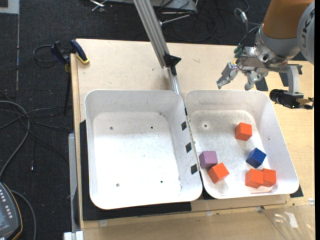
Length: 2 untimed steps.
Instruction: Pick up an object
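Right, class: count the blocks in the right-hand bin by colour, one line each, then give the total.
Orange blocks: 4
Purple block: 1
Blue block: 1
Total: 6 blocks, all in the right bin.

Pale wooden worktop (125, 69) on dark carpeted floor (35, 14), black cables (15, 119) trailing at left, slanted aluminium rail (150, 26) overhead, blue-and-yellow clamp (75, 51) at the worktop's corner.

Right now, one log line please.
gripper open, nothing held | above right bin far rim | six blocks in bin | pick not yet done
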### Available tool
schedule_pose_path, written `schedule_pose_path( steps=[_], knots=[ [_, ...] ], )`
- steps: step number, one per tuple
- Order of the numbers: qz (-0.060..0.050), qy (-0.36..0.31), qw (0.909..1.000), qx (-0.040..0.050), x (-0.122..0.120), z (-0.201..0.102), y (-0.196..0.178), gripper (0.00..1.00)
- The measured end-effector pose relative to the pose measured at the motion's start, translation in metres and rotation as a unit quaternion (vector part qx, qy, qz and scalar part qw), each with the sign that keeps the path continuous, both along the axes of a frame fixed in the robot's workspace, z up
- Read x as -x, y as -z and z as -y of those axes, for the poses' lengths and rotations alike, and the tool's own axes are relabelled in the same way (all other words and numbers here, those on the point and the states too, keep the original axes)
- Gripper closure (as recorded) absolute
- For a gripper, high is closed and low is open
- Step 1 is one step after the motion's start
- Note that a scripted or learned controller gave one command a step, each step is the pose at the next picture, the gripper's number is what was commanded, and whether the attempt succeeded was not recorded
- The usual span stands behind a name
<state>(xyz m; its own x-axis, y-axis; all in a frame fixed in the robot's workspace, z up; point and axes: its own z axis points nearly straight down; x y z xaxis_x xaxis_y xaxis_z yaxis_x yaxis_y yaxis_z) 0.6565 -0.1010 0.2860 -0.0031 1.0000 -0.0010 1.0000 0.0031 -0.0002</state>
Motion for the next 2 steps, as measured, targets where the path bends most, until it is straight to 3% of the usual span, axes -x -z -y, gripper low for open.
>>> schedule_pose_path(
  steps=[1,2],
  knots=[
    [-0.004,0.004,1.0,-0.0004,0.042,0.046,0.11,0.0],
    [0.002,-0.001,1.0,0.0,0.04,0.09,0.172,0.0]
  ],
)
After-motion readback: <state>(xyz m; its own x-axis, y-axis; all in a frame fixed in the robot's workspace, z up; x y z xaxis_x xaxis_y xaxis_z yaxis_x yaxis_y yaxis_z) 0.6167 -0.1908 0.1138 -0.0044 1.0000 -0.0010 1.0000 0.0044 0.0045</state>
